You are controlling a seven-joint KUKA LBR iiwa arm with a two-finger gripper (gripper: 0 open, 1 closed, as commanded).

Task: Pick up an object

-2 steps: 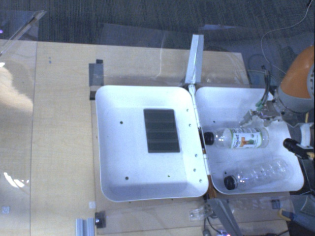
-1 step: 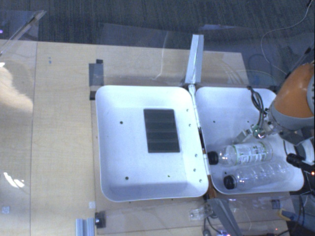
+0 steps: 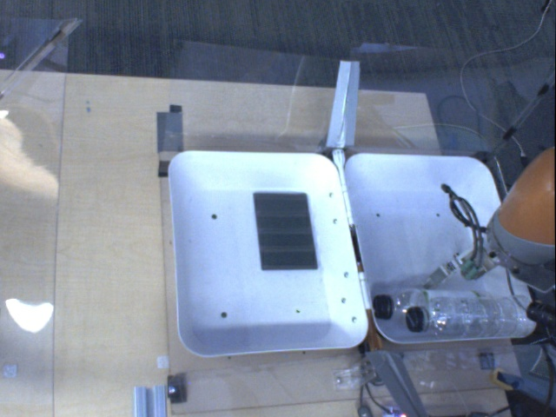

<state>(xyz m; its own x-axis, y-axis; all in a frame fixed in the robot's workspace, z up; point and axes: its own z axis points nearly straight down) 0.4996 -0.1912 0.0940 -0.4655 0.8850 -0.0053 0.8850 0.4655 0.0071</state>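
- We see two shallow white bins side by side on the wooden bench (image 3: 95, 259).
- The left bin (image 3: 200, 311) holds a dark, flat rectangular pad (image 3: 285, 230) lying near its middle, ribbed into three bands.
- The right bin (image 3: 408, 189) holds a clear plastic bottle (image 3: 460, 314) on its side along the near wall, its length running left to right.
- The bottle's dark cap (image 3: 415, 319) points left; a second small dark round piece (image 3: 382, 305) sits just beside it, near the bin's near-left corner.
- The arm (image 3: 528, 211) comes in from the right, its orange band over the right bin's right edge and grey wrist below it.
- The gripper (image 3: 447, 272) reaches down and to the left into the right bin, its tip just above the bottle on the far side.
- We cannot tell whether the jaws are parted or clenched; the tip is small and blurred, and nothing shows between them.
- Dark cables (image 3: 460, 208) loop from the wrist over the right bin's floor.
- A grey upright bar (image 3: 344, 102) stands at the far end of the seam between the bins.
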